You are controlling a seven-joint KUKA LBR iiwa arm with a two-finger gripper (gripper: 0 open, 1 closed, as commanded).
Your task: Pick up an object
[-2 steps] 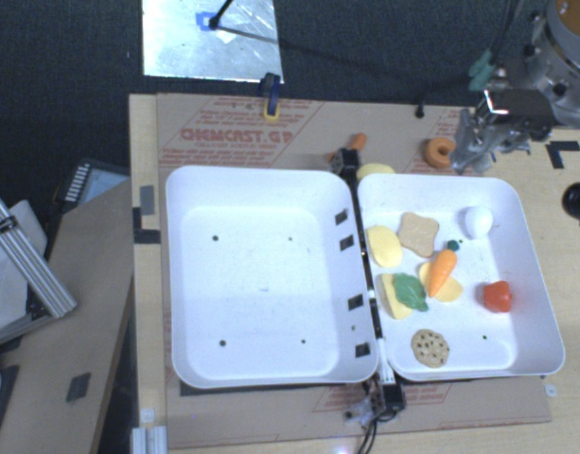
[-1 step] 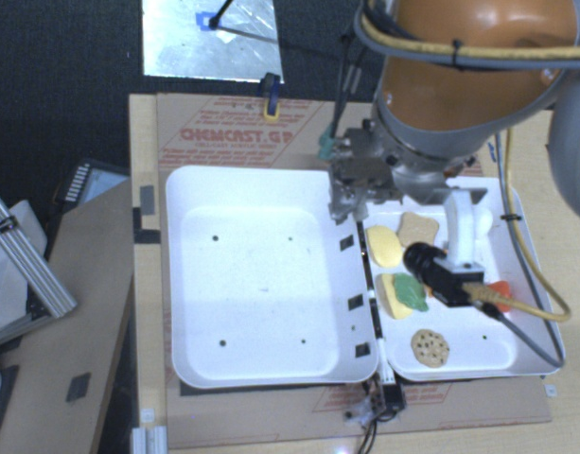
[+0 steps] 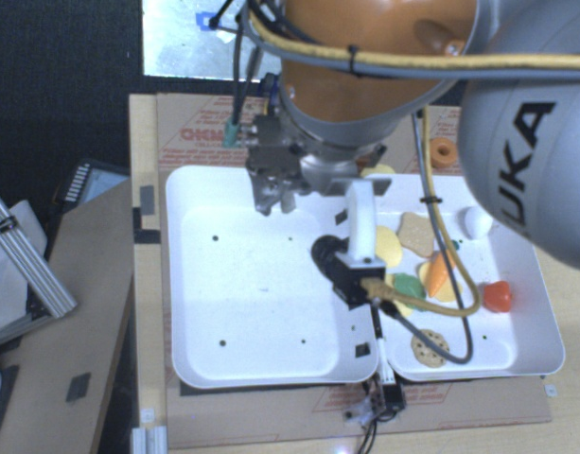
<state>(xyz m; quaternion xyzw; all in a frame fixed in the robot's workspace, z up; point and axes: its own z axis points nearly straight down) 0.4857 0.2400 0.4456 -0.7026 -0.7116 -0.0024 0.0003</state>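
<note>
Hanging over the left bin (image 3: 214, 348) near its far edge, gripper (image 3: 273, 197) with fingers pointed down, nothing seen between them; open or closed, could not tell. Clustered in the right bin (image 3: 531, 353): tomato (image 3: 498, 296), cookie (image 3: 429, 349), carrot (image 3: 438, 274).

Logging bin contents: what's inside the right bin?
In the right bin: a red tomato-like piece, a round cookie, yellow, tan, orange and green pieces. The arm and cables cover part.

A brown bench (image 3: 148, 149) is seen at the frame's centre. Two white bins, left (image 3: 261, 291) and right (image 3: 531, 334), are placed directly on it, side by side.
</note>
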